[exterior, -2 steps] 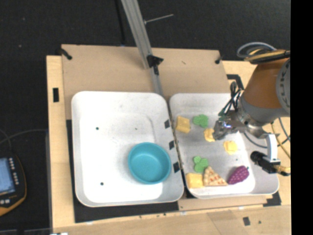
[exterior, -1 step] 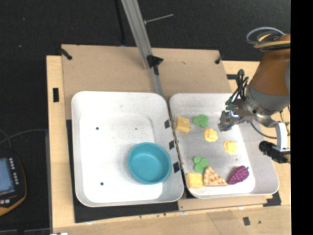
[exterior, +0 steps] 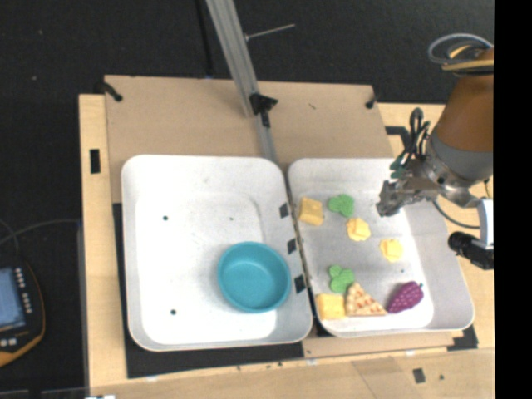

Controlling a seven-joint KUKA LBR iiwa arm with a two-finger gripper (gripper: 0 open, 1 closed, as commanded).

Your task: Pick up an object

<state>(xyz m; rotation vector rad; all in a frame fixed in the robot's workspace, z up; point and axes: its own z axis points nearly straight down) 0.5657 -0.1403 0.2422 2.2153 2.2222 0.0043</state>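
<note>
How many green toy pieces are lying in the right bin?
2. One green piece lies near the bin's far side, between two yellow pieces. The other green piece lies nearer the front, just above the waffle-like wedge. None seems hidden.

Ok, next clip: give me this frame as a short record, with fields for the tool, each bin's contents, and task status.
tool: tool over the upper right part of the right bin, nothing visibly held
left bin: left bin holds a blue bowl
right bin: yellow pieces, green pieces, pizza slice, purple grapes
nearest item to tool: small yellow piece
task status: no object picked up yet
</note>
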